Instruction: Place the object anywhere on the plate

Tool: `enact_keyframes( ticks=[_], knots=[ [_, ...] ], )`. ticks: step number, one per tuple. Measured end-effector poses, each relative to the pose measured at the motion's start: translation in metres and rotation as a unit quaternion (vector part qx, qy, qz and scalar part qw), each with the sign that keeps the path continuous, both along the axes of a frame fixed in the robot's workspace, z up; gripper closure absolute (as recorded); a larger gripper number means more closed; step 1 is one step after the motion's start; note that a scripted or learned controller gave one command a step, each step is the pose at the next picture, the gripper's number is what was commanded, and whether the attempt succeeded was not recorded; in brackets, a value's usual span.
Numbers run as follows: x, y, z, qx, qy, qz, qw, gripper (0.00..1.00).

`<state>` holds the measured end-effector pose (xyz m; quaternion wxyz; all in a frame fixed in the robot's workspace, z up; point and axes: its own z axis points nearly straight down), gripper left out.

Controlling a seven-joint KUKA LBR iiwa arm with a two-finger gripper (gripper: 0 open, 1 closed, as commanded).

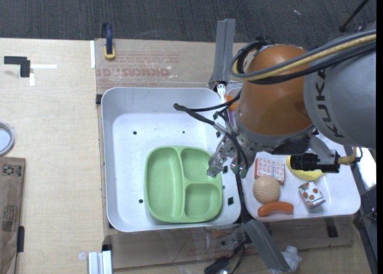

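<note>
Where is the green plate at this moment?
In the camera view, the green divided plate lies in the left white bin, toward its lower right corner, and the gripper hangs over the plate's right edge.

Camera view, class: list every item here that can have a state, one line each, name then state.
Green divided plate: flat in the left bin, nothing in its compartments.
Gripper: over the plate's right edge.
Orange sausage: lying flat in the right bin.
Small carton: tilted.

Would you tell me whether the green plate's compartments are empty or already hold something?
Empty as far as visible: the green plate shows bare compartments. The gripper overlaps its right rim, hiding a small patch there.
</note>
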<state>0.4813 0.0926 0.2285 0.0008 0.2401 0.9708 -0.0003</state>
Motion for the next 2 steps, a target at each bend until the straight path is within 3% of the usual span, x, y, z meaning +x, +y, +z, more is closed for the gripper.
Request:
enact_keyframes(
  ticks=[1, 2],
  knots=[
    [0.0077, 0.0583, -0.0588, -0.0005, 0.002, -0.121, 0.9927, 1.00],
    [0.0077, 0.0582, -0.0588, -0.0005, 0.002, -0.121, 0.9926, 0.00]
  ],
)
